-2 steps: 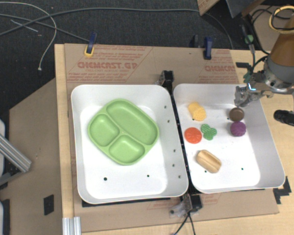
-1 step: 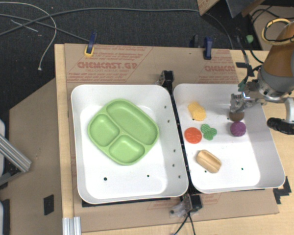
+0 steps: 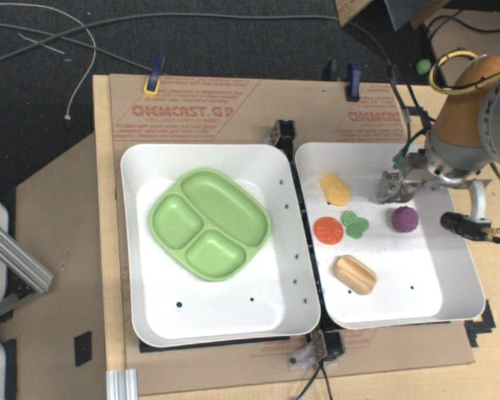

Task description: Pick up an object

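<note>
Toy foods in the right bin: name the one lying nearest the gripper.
The purple toy food, just below and right of the gripper. The yellow corn, green piece, red tomato and bread roll lie farther left.

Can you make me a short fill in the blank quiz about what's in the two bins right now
1. The green divided plate lies in the ____ bin.
2. The toy nearest the gripper is ____ in colour.
3. The red toy sits directly beside a ____ toy.
4. The divided plate has ____ compartments.

Missing words: left; purple; green; three
</note>
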Available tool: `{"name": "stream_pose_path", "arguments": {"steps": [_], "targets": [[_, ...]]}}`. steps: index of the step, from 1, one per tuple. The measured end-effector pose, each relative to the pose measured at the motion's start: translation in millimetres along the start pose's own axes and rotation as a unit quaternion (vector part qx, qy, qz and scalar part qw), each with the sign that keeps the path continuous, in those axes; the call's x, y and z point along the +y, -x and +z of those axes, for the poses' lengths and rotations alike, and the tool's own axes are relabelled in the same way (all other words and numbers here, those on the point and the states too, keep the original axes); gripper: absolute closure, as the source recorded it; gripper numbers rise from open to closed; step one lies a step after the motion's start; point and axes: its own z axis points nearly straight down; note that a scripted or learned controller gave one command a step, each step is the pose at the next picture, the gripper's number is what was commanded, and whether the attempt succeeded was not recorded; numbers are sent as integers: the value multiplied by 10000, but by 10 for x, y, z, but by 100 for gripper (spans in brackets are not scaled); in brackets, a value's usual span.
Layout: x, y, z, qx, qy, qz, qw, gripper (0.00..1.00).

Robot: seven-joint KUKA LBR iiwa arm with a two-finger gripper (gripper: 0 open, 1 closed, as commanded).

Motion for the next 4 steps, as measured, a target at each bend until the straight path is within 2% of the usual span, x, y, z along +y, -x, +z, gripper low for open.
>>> {"name": "stream_pose_path", "arguments": {"steps": [1,2,4], "targets": [[16,0,-142,-6,27,-4,10000,100],[82,82,-654,-19,51,-3,10000,100],[-56,86,-1708,-17,52,-1,10000,100]]}}
